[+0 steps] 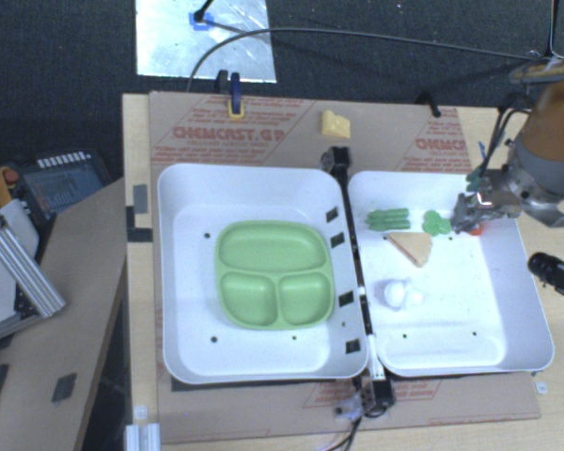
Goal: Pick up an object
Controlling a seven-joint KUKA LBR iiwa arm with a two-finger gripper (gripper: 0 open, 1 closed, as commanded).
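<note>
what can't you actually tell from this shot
- Hand, camera view: too small and blurred to tell its state or whether it grips anything.
- Small green piece: touching the hand or merely beside it, unclear.
- Arm: cut off by the right edge.
- White object: too small to identify.

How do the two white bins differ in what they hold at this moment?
The left bin holds one thing, a green divided plate lying flat near its middle; the right bin holds several small items: a green ridged piece, a small green lump, a tan wedge and a white lump. The claw sits over the right bin's far side, away from the left bin. Both are shallow, white and similar in size.
</note>
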